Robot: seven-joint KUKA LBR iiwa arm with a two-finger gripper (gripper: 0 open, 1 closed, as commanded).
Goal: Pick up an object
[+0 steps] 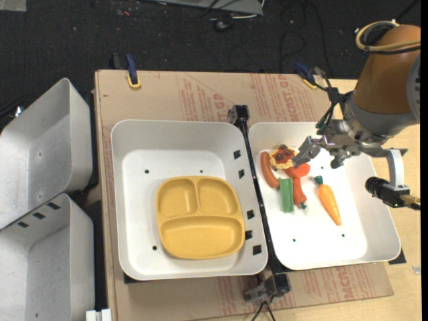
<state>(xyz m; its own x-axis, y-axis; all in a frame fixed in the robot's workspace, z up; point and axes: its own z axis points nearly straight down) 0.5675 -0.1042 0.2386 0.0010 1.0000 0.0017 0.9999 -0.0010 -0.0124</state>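
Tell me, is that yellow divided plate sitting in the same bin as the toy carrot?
No, the yellow plate lies in the left bin, while the carrot lies in the right bin.

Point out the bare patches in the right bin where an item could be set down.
In the right bin, the near floor below the carrot and green piece is bare, as is the strip right of the carrot. The far left corner is crowded: the sausage and small toys bunch under the gripper.

Pincer [323, 150] above toy food [294, 179] in right bin [374, 246]
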